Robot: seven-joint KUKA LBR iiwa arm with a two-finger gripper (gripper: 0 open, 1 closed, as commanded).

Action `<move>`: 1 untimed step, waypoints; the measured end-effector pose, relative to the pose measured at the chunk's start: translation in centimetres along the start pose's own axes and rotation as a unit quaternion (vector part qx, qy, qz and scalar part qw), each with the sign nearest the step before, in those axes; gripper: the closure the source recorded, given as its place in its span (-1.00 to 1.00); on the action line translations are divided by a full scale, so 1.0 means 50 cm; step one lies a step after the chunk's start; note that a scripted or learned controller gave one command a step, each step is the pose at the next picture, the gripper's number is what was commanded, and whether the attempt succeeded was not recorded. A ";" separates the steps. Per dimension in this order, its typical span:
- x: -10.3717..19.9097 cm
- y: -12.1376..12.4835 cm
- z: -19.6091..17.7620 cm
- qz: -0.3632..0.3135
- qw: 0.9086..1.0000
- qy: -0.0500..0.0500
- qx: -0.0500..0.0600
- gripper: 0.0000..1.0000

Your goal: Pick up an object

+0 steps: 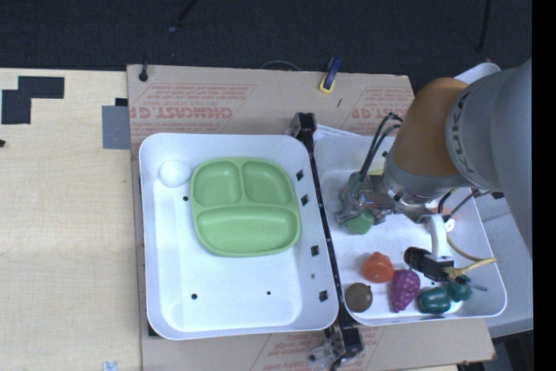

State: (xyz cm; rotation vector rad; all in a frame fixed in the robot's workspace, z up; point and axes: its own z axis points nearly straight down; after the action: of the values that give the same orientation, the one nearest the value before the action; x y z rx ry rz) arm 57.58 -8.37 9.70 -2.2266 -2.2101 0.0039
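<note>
My gripper (354, 206) is low in the right bin (493, 298), near its left wall. A small green object (358, 223) sits right beneath the gripper's tip, touching or nearly touching it. I cannot tell whether it is held. Nearer the front of this bin lie an orange-red object (377, 267), a purple bunch of grapes (403, 289), a brown ball (359, 297) and a teal object (434, 301).
The left bin (165, 308) holds a light green divided plate (245, 207) and a white ball (174, 173) at its back left corner. A black divider (317, 221) runs between the bins. The grey arm (469, 143) covers the right bin's back right.
</note>
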 end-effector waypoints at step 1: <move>-0.020 -0.003 -0.099 -0.002 1.000 -0.001 -0.002 1.00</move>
State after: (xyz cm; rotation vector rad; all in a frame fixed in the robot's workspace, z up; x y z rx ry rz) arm 57.44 -9.37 14.66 -2.2260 -2.2174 0.0002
